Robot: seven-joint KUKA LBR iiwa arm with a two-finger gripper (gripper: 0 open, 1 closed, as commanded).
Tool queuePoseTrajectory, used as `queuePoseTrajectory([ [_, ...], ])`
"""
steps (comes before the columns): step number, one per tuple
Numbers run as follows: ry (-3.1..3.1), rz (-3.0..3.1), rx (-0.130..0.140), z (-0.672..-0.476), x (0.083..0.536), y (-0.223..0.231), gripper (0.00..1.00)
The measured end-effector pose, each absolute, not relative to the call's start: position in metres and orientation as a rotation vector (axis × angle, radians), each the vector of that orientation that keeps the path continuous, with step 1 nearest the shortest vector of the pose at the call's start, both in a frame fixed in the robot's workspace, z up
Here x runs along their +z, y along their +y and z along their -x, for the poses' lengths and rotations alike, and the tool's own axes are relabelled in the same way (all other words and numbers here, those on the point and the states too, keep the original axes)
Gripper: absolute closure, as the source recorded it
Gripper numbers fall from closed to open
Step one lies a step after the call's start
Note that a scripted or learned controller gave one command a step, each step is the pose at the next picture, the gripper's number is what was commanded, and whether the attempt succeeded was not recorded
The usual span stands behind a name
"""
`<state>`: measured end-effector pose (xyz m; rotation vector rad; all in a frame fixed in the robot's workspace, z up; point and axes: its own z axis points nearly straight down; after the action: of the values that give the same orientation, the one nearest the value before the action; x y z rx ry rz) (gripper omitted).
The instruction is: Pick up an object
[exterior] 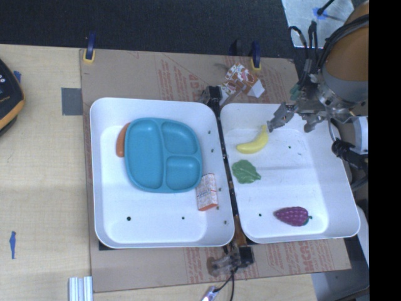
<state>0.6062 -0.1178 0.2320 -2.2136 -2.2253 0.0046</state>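
Nearest me, a purple grape bunch (292, 216) lies well below the jaws (293, 121) in the right bin (338, 187). The green leaf (245, 171) sits down-left of them, and the yellow banana (254, 142) lies just beside the left fingertip. The jaws hang spread apart, holding nothing.

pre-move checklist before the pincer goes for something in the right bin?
1. Targets in the right white bin: yellow plastic banana, green leafy toy, purple grape bunch. ok.
2. Pincer free of load: nothing seen between its fingers, which stand apart. ok.
3. Pincer above a target: it sits right of the banana, near the bin's far edge, not over it. not ok.
4. Banana clear of neighbours: apart from the leafy toy. ok.
5. Height above the bin floor: cannot tell.
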Motion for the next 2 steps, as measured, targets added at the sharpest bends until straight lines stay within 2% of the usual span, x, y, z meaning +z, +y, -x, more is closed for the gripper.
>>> queuePoseTrajectory([
  [1, -2.224, 2.215, 0.007, -0.57, 0.147, -0.095, 0.0],
  [2, -2.227, 2.215, 0.003, -0.625, 0.111, -0.115, 0.0],
])
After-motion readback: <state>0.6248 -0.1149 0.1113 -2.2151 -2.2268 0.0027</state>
